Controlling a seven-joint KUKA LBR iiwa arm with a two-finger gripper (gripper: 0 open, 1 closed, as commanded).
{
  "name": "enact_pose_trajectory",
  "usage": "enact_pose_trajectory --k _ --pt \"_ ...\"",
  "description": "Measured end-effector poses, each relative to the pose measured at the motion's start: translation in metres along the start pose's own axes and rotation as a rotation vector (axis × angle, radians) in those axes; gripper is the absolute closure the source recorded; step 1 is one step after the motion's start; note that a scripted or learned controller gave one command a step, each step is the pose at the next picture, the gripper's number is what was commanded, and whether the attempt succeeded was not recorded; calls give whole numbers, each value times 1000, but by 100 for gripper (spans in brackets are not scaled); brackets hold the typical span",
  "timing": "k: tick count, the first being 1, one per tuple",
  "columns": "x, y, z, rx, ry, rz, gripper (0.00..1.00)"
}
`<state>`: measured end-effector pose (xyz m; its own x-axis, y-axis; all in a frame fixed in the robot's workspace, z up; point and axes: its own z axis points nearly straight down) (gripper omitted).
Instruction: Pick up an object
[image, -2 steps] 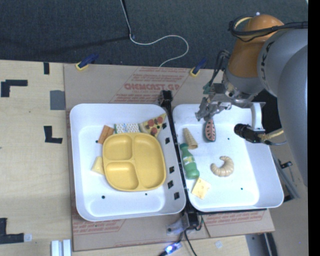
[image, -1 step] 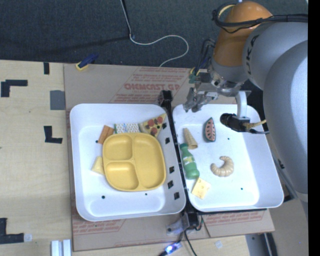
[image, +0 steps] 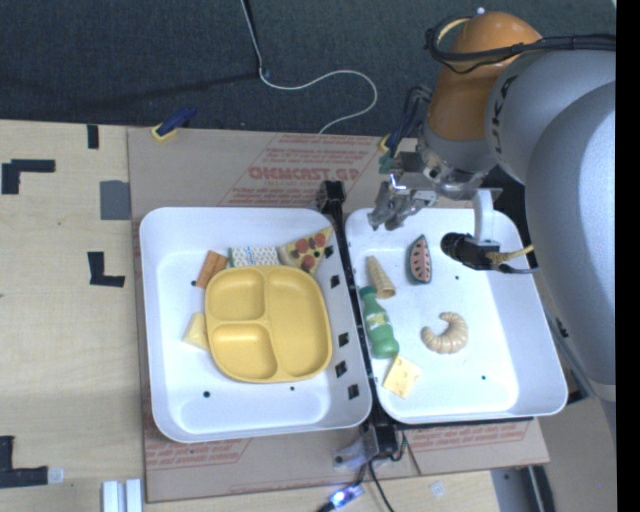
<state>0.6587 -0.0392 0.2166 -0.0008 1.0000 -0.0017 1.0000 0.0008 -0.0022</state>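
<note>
The pincer (image: 397, 207) hung over the far left corner of the right bin (image: 497, 300), close to the wall it shares with the left bin (image: 163, 300). How far open it stood could not be told from this slant, and nothing showed in its grasp.

The things to be picked lay nearer the camera than the pincer. Closest was a tan cone (image: 379, 276), just below the pincer and against the dividing wall. A watermelon slice (image: 419, 260) lay a little to the right of the cone, apart from it and near the pincer. A green bottle (image: 379, 325) lay touching the cone's near end, along the same wall. A yellow wedge (image: 402, 377) sat just beyond the bottle's near end. A croissant (image: 446, 333) rested in the middle of the bin, well apart from the pincer.

In the left bin a yellow divided plate (image: 268, 322) lay flat, with a pizza slice (image: 308, 247) and an orange piece (image: 211, 268) beside its far edge.

Both bins sat on a cardboard sheet (image: 200, 165) on the desk (image: 60, 300). Red lettering was printed on the cardboard beyond the bins and along its near edge, too blurred to read with confidence.
</note>
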Motion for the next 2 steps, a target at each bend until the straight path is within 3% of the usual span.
enact_pose_trajectory --k 1,2 --pt "-7 3 -18 -3 1 -1 100" --pt "-8 -1 4 1 0 0 100"
